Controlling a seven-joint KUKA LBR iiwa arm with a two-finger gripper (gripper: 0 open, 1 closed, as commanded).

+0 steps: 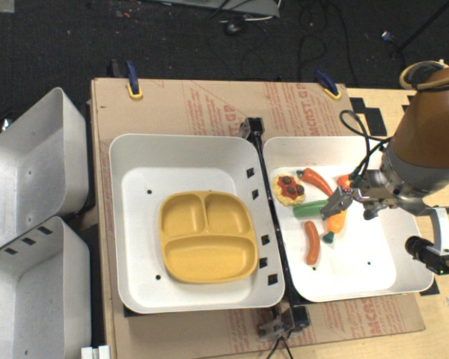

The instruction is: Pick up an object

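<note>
The right bin (374, 271) holds several small toy foods. A small pizza (289, 188) lies near its left wall, with a red chili (315, 180) just right of it. Below these are a green piece (307, 209), an orange carrot (335, 224) and a reddish sausage (312, 243). My gripper (340, 201) hangs at the end of the arm coming from the right, directly over the carrot and the right end of the green piece. Its dark fingers point down-left into the cluster. Whether they touch anything is unclear.
The left bin (135, 200) carries a yellow divided plate (208, 236). A black divider (266, 193) runs between the bins. The right bin's lower right floor is bare white. Grey containers (30, 200) stand off the bench at left.
</note>
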